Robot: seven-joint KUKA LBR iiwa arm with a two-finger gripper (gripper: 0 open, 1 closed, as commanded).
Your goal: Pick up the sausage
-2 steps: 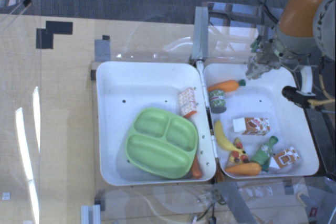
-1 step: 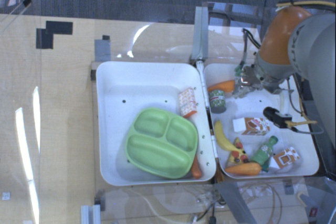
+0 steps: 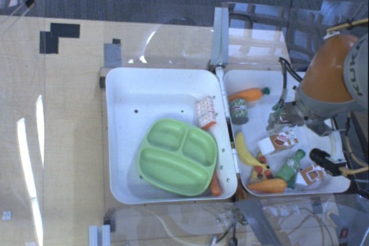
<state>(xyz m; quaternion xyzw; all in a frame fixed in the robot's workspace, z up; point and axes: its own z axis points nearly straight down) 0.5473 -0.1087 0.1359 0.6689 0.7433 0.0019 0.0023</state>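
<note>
**Sausage sits across the divide, low and left of the hand**

The bench [image 3: 63, 124] carries two white bins side by side. The left bin [image 3: 155, 83] holds a green divided plate [image 3: 176, 155] toward its 5 o'clock corner. The right bin [image 3: 256, 74] is crowded with toy food. The arm [image 3: 328, 75] reaches in from 3 o'clock, and its hand [image 3: 281, 118] hangs over the right bin's middle, just above a small carton [image 3: 278, 141]. From this slant I cannot tell whether the hand is spread or pressed together; nothing shows gripped in it.

I take the sausage [image 3: 215, 184] to be the reddish piece in the left bin. It is wedged between the plate's rim and the bin wall at the 5 o'clock corner, and the plate partly covers it. A similar orange piece [image 3: 266, 185] lies in the right bin at 6 o'clock, so the identification is uncertain.

From the hand, the sausage lies between 7 and 8 o'clock, past the two meeting bin walls. Its long axis runs roughly 11 to 5, so the grip would likely need to close across that line. The tight gap beside the plate looks awkward.
</note>
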